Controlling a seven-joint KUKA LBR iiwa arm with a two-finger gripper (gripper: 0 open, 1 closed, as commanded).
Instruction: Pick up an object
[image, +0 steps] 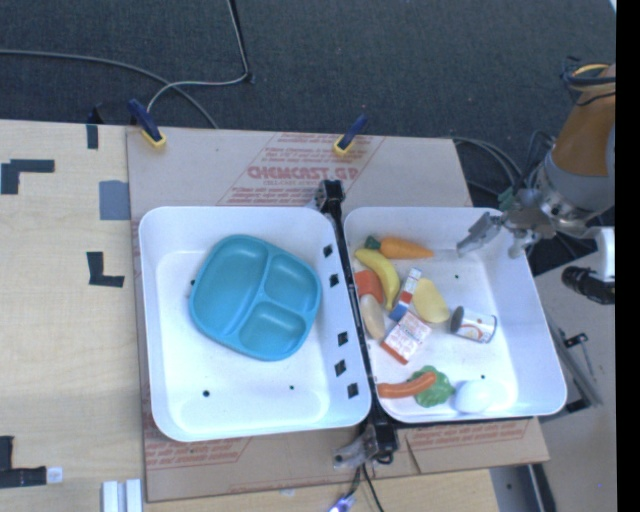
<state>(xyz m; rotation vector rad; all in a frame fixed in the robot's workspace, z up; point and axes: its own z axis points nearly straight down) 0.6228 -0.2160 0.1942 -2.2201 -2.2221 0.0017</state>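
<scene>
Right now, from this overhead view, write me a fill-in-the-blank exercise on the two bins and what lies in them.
1. The blue divided plate lies in the ____ bin.
2. The banana lies in the bin on the ____.
3. The toy carrot at the far end of the right bin is coloured ____.
4. The arm's gripper hovers over the right bin's ____ corner, on the arm's side.

Missing words: left; right; orange; far

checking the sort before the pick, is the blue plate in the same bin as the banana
No, the blue divided plate lies alone in the left bin, while the banana sits among the toy food in the right bin.
</scene>
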